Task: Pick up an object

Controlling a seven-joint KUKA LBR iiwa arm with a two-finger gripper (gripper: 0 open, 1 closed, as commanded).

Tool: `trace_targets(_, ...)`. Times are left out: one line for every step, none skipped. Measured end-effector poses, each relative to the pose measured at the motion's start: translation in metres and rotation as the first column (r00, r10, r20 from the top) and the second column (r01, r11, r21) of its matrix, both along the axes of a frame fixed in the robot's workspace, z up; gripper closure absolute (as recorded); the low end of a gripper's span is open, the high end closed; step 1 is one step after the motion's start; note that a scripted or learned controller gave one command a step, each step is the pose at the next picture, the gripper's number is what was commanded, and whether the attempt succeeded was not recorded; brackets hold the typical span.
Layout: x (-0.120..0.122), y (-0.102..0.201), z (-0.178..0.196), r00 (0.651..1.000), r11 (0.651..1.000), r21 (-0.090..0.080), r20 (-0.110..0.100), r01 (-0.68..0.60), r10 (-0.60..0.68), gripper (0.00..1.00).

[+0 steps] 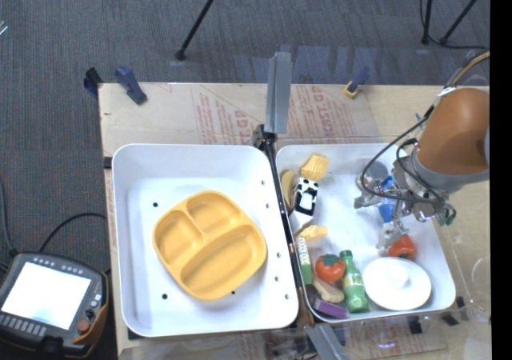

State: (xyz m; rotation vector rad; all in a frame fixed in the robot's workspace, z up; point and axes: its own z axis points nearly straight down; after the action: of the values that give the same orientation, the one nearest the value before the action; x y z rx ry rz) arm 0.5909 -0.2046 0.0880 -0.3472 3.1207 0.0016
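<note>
Two shallow white bins are sitting side by side on a wooden bench, the left bin [128,190] holding a yellow divided plate [210,244] that is lying flat near its middle, well apart from the working area. The right bin [352,157] is carrying the clutter the arm is choosing from, most of it gathered along the left wall and the near edge, likely because loose items are sliding to the sides as the bin is worked.

The grey arm with its orange band [454,142] is reaching in from the right and hanging over the right bin's far-right part, its gripper [398,229] pointing down just above a small red-orange object [402,247], which appears to be the pick in hand. Whether the jaws are wide or narrow cannot be told from this slant, and nothing is visibly held between them.

A white round dish [397,283] is resting in the near right corner, just beside the red-orange object. A green bottle [353,281] is lying next to a tomato [329,268], with a black-and-white toy [305,196] and a corn cob [314,166] sitting farther back by the dividing wall.
</note>
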Motion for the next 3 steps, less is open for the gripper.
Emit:
trace_targets(0.003, 0.008, 0.000, 1.000, 1.000, 0.001, 0.000, -0.012, 0.012, 0.00)
trace_targets(0.025, -0.004, 0.000, 1.000, 1.000, 0.000, 0.002, 0.003, -0.003, 0.00)
trace_targets(0.036, -0.001, 0.001, 0.996, 0.996, 0.000, 0.005, -0.088, 0.088, 0.00)
